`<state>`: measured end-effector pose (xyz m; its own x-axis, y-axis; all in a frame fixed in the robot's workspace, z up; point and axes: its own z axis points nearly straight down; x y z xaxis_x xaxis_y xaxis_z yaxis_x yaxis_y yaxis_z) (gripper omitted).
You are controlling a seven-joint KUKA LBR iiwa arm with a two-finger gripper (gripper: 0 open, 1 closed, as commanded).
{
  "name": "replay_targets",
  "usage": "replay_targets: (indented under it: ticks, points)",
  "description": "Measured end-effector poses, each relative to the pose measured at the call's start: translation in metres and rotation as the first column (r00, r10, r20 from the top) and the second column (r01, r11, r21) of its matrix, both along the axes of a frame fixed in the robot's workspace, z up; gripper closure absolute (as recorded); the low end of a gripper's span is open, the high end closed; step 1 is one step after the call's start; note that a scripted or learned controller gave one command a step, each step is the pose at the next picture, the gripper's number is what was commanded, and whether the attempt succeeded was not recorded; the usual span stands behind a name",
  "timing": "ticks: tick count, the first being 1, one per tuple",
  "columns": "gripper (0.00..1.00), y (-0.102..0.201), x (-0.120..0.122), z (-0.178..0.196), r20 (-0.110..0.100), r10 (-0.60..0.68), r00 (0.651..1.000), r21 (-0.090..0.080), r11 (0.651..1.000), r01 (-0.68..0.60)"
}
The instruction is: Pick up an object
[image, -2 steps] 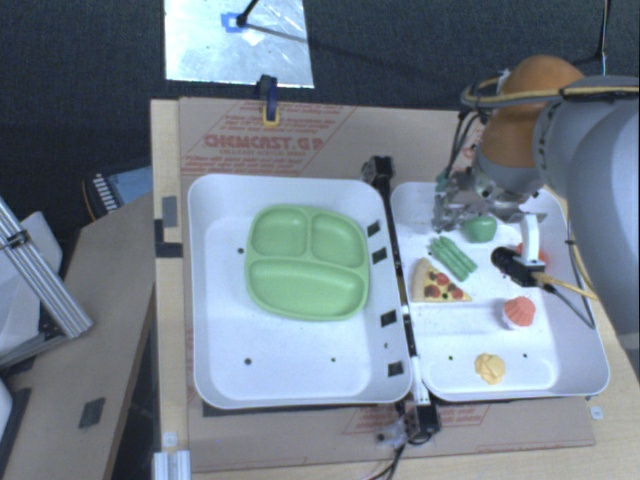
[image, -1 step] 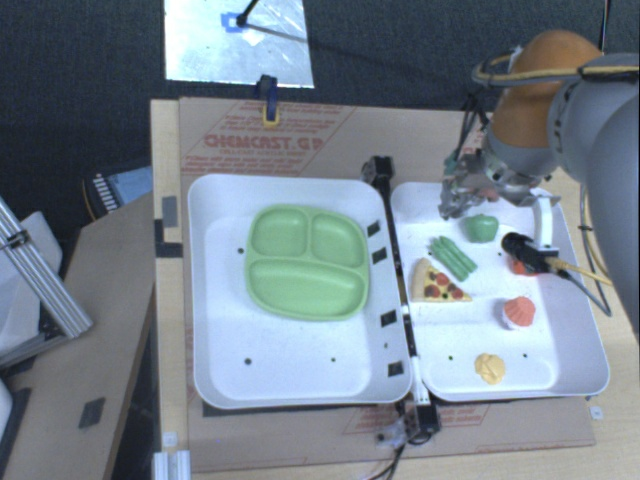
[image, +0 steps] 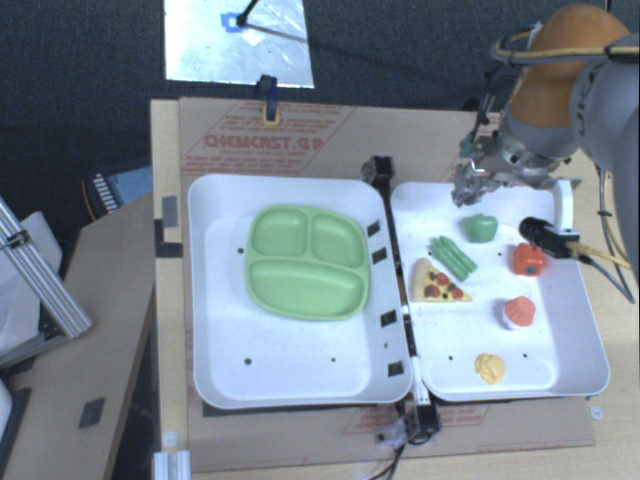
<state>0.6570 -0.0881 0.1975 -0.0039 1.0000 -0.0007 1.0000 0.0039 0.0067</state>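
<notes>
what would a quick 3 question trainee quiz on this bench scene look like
1. True or false: the green divided plate lies in the left bin.
2. Which item lies nearest the end effector? A) yellow piece B) green pepper C) pizza slice
3. Fill in: the red pepper lies in the ___ bin.

Key: 1 true; 2 B; 3 right.
</notes>
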Motion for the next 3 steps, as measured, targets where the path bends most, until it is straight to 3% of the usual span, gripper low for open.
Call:
replay_targets:
  ticks: [1,3]
  points:
    - [1.00,0.000,0.001,0.016,-0.002,0.001,1.000,0.001,1.000,-0.001]
    - [1.00,0.108,-0.031,0.037,-0.006,0.006,1.000,0.004,1.000,-0.006]
